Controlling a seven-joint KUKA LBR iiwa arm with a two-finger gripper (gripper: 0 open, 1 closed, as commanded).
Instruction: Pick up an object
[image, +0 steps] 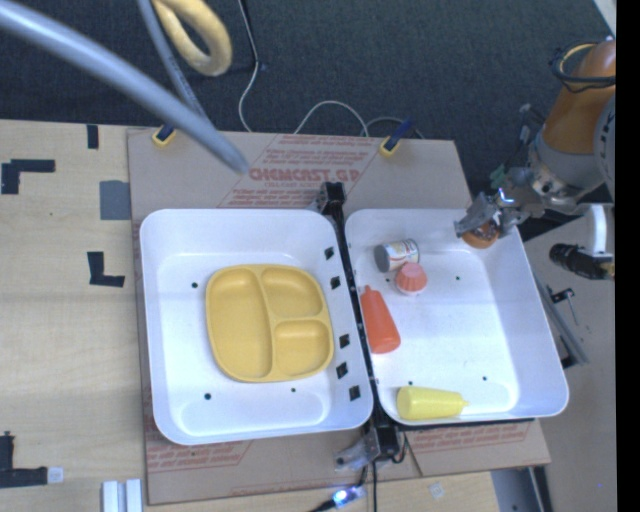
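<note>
The camera view shows us a small orange-brown object (483, 236) at the far right corner of the right bin (520, 330), held between the fingers of the gripper (482, 226); the fingers are closed narrowly around it, and it sits just at the bin's rim. We cannot tell what the object is, since it is small and partly covered by the fingers.

The arm (570, 120) comes in from the right, its orange band above the grey wrist.

Further inside the same bin we see a small can (396, 253) lying on its side, with a pink cup-like piece (411, 279) just beside it. An orange carrot-shaped toy (379, 320) lies along the bin's left wall, near the divider between the two bins. A yellow object (430, 403) lies at the near edge of this bin, well apart from the others.

In the left bin (165, 300) we see a yellow divided plate (268, 322) with three compartments, resting about in the middle.

Both bins sit on a sheet of cardboard (300, 170) on the bench.
</note>
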